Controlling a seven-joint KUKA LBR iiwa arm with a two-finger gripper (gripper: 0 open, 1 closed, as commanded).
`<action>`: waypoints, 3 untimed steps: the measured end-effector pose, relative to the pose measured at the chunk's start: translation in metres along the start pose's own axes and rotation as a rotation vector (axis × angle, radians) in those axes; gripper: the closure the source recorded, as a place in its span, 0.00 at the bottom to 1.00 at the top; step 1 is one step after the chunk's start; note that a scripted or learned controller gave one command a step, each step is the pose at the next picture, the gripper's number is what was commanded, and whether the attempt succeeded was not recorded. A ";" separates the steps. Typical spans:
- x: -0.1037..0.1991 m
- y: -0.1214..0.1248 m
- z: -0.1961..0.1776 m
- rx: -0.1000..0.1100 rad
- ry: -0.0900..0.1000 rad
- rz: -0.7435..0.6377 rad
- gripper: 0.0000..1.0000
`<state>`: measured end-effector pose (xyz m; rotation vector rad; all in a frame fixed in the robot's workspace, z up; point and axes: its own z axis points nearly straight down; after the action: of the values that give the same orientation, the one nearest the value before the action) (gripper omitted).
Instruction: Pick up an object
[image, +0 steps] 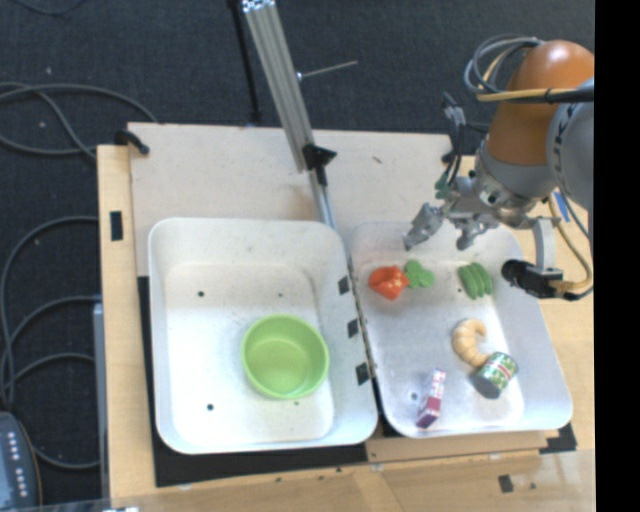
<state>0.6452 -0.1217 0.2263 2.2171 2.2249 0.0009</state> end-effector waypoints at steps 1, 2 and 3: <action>0.000 0.000 0.000 0.000 0.000 0.000 0.00; -0.001 -0.007 0.053 0.005 -0.002 0.004 0.00; -0.006 -0.006 0.112 -0.001 -0.001 0.006 0.00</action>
<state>0.6392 -0.1276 0.1139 2.2232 2.2170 0.0004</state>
